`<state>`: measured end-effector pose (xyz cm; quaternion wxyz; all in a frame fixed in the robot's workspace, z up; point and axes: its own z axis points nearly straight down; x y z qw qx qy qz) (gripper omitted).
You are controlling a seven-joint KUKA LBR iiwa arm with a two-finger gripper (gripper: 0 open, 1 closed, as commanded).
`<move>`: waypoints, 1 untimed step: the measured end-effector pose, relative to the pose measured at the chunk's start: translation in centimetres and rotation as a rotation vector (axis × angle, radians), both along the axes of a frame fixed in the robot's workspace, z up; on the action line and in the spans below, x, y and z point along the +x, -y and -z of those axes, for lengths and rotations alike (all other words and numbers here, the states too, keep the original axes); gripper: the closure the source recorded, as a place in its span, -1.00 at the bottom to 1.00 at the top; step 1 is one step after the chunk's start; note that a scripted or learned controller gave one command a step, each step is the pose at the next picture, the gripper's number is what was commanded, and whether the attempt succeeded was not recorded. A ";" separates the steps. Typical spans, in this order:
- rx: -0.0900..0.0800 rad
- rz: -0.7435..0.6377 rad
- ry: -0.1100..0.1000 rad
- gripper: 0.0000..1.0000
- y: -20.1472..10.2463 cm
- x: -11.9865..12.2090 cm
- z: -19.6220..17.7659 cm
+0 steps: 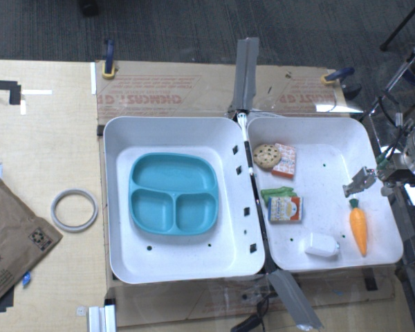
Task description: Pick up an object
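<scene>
The right bin (332, 133) holds several small items. An orange toy carrot (359, 230) lies near its right wall. A white block (322, 246) rests at the front, and a green and red packet (284, 207) sits by the left wall. A cookie (267, 156) and a pink packet (286, 161) lie at the back left. My gripper (360, 182) hangs over the right side of this bin, just above and behind the carrot's green top, with nothing seen in it.
The left bin (117, 185) carries a blue three-compartment plate (173, 193). A grey tape ring (74, 209) and a brown cardboard box (10, 237) lie on the bench to the left. Clamps and cables crowd the right edge by the arm (401, 168).
</scene>
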<state>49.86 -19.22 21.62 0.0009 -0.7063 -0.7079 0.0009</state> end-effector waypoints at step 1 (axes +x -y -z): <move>0.002 0.029 -0.002 -1.00 2.9 -2.2 8.2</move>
